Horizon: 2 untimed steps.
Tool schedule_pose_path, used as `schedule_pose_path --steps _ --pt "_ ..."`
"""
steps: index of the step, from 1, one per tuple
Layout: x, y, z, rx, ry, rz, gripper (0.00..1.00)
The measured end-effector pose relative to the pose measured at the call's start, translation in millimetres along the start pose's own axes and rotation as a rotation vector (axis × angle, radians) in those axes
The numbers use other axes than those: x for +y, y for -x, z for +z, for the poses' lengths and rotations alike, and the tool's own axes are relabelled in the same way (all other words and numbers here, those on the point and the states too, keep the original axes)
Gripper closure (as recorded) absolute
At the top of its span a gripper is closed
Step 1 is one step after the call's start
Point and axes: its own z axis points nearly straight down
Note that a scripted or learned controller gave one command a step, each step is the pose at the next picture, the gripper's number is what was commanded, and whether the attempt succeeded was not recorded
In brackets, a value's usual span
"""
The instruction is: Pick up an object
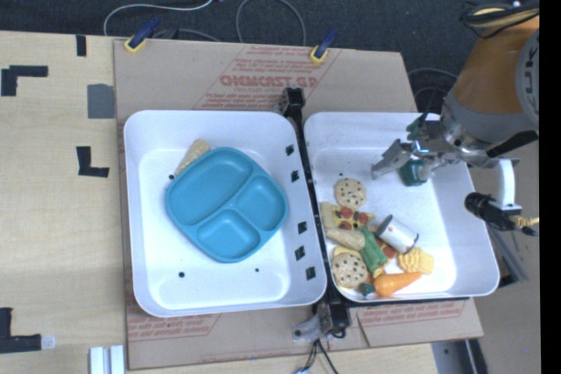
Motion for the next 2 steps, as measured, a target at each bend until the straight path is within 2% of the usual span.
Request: schedule_pose_path --steps 1,2 --pt "-9 -23 50 0.0 -0.004 0.0 0.0" --pt "18 -38 116 0.0 -0.004 -0.001 0.0"
